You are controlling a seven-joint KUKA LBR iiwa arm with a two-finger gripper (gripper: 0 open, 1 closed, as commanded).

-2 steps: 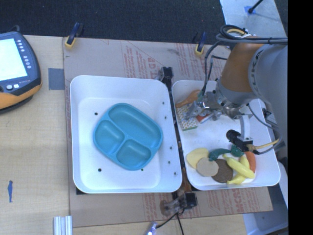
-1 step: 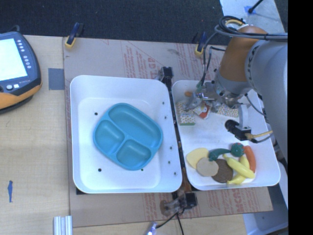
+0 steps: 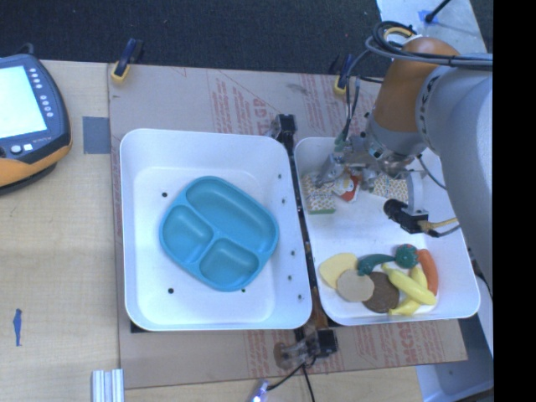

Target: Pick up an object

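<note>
Here, a wooden surface (image 3: 59, 249) carries two shallow white plastic bins side by side on a sheet of brown cardboard (image 3: 243, 99). The left bin (image 3: 138, 224) holds a smooth blue tray (image 3: 219, 234), rounded and divided into three compartments, lying at its centre. In the right bin (image 3: 456, 304), a cluster of toy food lies toward five o'clock: a pale yellow slice (image 3: 336, 267), a tan disc (image 3: 355, 287), a brown disc (image 3: 384, 294), a yellow banana (image 3: 409, 285), a green piece (image 3: 377, 263) and an orange carrot (image 3: 428, 270). The grey arm with its orange band (image 3: 410, 82) enters from three o'clock. Its end effector (image 3: 350, 178) sits low at the bin's eleven o'clock, over a speckled pale square (image 3: 319, 197) and a small red-and-white piece (image 3: 348, 190); whether its fingers are spread or closed cannot be told. A grey handheld screen (image 3: 25, 115) lies at nine o'clock.
</note>
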